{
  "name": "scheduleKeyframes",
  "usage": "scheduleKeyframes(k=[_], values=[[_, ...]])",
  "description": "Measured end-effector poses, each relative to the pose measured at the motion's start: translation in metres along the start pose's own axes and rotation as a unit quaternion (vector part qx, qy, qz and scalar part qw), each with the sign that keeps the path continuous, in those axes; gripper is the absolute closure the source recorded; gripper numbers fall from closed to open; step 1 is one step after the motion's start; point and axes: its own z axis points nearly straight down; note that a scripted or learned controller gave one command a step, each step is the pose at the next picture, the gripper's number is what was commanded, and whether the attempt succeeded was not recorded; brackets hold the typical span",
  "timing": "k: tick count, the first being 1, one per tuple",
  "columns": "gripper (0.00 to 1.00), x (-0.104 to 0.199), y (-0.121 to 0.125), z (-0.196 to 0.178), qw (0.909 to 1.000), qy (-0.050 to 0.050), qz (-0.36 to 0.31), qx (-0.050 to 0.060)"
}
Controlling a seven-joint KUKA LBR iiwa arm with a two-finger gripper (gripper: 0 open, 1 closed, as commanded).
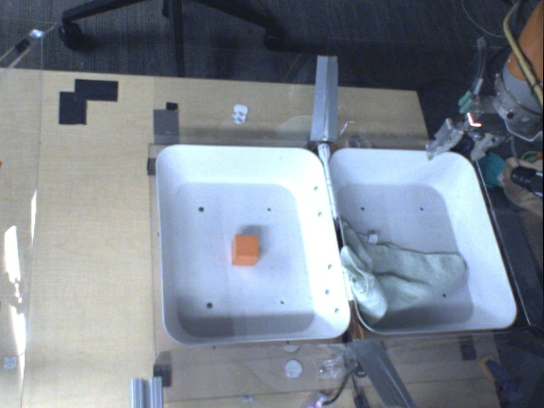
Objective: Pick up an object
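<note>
The cloth [399, 272] lies crumpled in the near half of the right bin [489, 228], its long axis running along the bin's near wall. Left of that bin, an orange cube [246, 249] sits in the other bin. The gripper [459, 137] hovers at the right bin's far rim, diagonally beyond the cloth; whether it is open, I cannot tell.

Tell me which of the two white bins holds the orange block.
The left-hand bin in the camera view holds the orange block, near its middle. The right-hand bin holds a crumpled pale cloth instead, and lies nearer the gripper.
</note>
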Motion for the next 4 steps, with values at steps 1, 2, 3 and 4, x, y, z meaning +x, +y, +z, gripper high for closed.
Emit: scheduleKeyframes(k=[1, 2, 3, 4], values=[[0.0, -0.017, 0.01, 0.145, 0.9985, 0.0, -0.055, -0.002], [1.0, -0.016, 0.012, 0.135, 0.9983, -0.001, -0.057, -0.004], [1.0, 0.01, 0.014, 0.032, 0.9969, -0.001, -0.078, -0.003], [1.0, 0.012, 0.016, 0.024, 0.9967, -0.001, -0.081, -0.003]])
